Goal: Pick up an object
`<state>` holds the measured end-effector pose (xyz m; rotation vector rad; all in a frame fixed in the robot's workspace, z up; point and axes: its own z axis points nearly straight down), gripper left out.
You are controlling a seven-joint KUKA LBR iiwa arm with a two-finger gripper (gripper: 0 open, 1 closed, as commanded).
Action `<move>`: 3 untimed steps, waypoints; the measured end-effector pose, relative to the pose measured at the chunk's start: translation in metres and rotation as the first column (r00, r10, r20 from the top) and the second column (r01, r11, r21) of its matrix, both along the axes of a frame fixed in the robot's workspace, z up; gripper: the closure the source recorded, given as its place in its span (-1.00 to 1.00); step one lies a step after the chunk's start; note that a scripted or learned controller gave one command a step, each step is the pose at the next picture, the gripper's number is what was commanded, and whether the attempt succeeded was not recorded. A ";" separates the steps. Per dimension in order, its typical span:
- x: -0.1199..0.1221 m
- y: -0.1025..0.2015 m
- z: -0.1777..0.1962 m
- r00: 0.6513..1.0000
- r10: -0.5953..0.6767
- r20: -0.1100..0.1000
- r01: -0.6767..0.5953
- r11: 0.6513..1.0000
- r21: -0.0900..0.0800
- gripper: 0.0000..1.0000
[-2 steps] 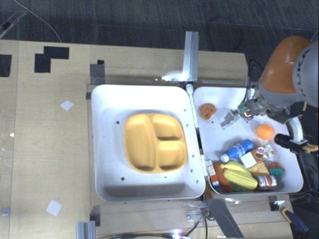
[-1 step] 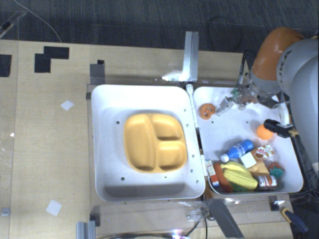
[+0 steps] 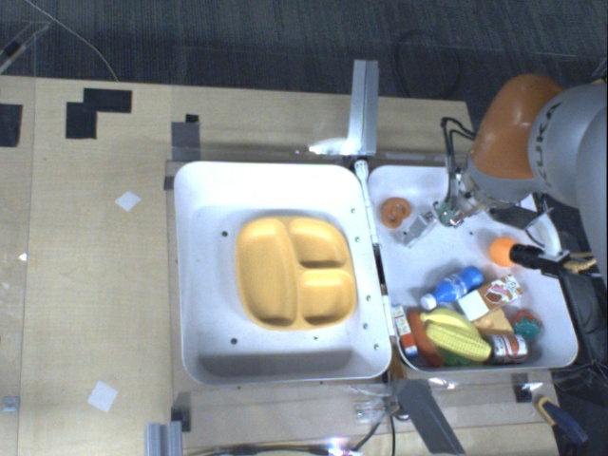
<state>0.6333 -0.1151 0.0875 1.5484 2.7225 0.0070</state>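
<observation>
My gripper [image 3: 419,228] hangs over the back left part of the right bin [image 3: 566,353], low over its white floor. Just to its left lies a small orange round piece [image 3: 395,210], close to the gripper but apart from it. Nothing shows in the gripper. Toward the bin's front sits a pile: a blue bottle [image 3: 453,288], a yellow corn cob [image 3: 457,336], a small can [image 3: 509,349] and a white-and-red packet [image 3: 502,292]. An orange ball [image 3: 502,251] rests to the right of the gripper, partly under a black cable.
The left bin [image 3: 195,283] holds a yellow divided tray [image 3: 293,271] in its middle. A metal post [image 3: 365,107] stands behind the wall between the bins. The arm's orange band [image 3: 508,126] and grey wrist overhang the right bin's back right corner.
</observation>
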 end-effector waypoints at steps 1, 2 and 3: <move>0.025 0.011 0.074 0.955 -0.298 -0.004 0.298 0.955 0.003 -1.00; -0.023 0.016 0.001 0.995 -0.096 0.001 0.096 0.995 0.001 -1.00; 0.034 0.001 -0.001 0.982 -0.186 -0.007 0.186 0.983 0.002 -1.00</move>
